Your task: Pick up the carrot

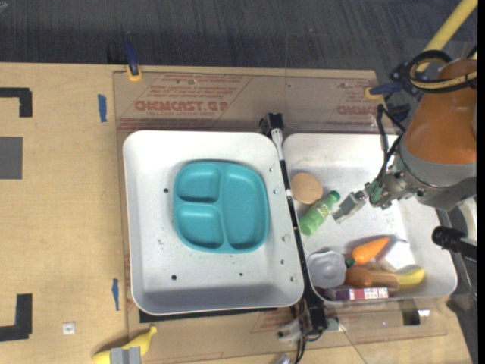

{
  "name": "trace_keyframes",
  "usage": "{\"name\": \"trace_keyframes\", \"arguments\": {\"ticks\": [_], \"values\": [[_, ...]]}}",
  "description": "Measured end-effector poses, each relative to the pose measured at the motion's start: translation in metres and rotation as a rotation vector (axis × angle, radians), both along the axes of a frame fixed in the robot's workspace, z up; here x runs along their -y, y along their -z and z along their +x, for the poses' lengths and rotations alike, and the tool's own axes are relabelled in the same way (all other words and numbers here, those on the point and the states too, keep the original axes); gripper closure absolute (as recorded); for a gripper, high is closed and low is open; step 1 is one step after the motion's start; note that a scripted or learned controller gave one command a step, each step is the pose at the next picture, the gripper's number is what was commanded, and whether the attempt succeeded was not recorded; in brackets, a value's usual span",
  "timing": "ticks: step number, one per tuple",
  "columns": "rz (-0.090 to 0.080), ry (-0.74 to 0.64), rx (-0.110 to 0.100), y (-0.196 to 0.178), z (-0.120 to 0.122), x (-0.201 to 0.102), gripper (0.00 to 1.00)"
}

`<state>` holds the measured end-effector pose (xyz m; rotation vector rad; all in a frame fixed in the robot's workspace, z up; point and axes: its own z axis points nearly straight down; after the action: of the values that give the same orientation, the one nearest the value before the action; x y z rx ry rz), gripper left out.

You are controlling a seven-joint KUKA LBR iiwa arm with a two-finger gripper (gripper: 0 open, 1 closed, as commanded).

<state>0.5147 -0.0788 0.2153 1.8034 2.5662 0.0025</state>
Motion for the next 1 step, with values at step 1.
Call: {"name": "trace_keyframes", "arguments": {"ticks": [1], "values": [[-0.003,-0.097,0.007,0.1191,-0.0295,0.0358,0.0]]}}
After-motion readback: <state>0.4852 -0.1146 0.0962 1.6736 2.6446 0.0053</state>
